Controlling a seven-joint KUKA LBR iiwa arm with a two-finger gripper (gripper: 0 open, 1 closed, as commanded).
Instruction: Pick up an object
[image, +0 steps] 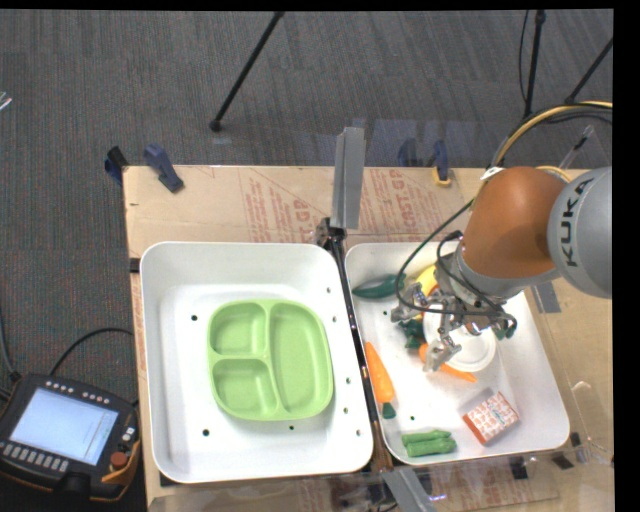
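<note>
A: Camera view, largest first. Wooden bench (240, 205) carries two shallow white plastic bins side by side. Left white bin (170, 280) holds a light-green three-compartment plastic tray (270, 358), near its middle, lying flat.

B: And the arm?

A: Grey arm with the orange band (515, 225) hangs over the right white bin (545, 385), wrist pointing down. Two-finger gripper (440, 350) sits low over a small white round cup (478, 352), upper middle of that bin. Fingers look parted, nothing visibly between them.

B: Objects in the right bin?

A: Orange plastic carrot with a green tip (378, 375), along the bin's left wall. Long axis runs top to bottom of frame, slightly slanted; green end points toward the near edge, orange end toward the far edge. Apart from the gripper, to its left.

B: Others?

A: Dark-green pod-shaped piece (376, 289) near the far-left corner, lying roughly left-right. Orange-and-white patterned small box (490, 417) near the front right, turned diagonal. Green bean-pod toy (430, 442) at the front edge, long axis left-right. Small orange sliver (458, 373) just below the cup. Yellow piece (428, 280) behind the gripper, mostly hidden; shape unclear.
</note>
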